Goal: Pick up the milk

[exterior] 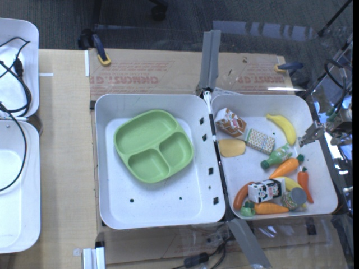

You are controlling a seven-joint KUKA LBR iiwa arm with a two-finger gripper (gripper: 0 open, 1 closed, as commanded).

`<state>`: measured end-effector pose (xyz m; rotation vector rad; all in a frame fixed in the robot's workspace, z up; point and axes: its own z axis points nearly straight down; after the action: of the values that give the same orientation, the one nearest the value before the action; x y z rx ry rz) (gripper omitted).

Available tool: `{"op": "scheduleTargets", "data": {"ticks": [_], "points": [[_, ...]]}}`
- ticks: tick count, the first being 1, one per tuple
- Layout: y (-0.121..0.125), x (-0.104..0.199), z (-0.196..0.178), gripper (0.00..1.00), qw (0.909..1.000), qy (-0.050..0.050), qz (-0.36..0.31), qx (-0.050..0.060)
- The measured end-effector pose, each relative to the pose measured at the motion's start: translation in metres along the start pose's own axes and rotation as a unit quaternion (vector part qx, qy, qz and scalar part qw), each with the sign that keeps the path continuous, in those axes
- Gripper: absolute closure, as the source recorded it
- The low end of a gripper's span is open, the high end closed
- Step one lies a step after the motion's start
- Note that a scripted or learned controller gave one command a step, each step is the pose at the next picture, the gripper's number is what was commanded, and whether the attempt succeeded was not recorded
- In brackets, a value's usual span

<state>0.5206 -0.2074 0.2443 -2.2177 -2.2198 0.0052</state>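
Milk (pixel 264 191), a cow-patterned carton, lies on its side near the front of the right bin (pixel 320 150), long axis running left-right, among toy vegetables. Gripper (pixel 312 134) sits at the bin's right rim; carton lies forward-left of it. Finger opening: cannot tell

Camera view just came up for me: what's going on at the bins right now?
The gripper sits at the right rim of the right bin, with nothing between its fingers. The milk, a black-and-white cow-print carton, lies untouched near the front of that bin among toy carrots, a can and a banana. The left bin holds a green divided plate. The pick has not begun.
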Motion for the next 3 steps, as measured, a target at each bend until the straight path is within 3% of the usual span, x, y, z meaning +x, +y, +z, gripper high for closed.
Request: {"op": "scheduleTargets", "data": {"ticks": [1, 2, 3], "points": [[0.007, 0.085, 0.155, 0.00, 0.9992, 0.000, 0.040, -0.001], [0.031, 0.062, 0.155, 0.00, 1.0000, 0.000, 0.008, -0.001], [0.077, 0.112, 0.155, 0.00, 1.0000, 0.000, 0.006, 0.000]]}}
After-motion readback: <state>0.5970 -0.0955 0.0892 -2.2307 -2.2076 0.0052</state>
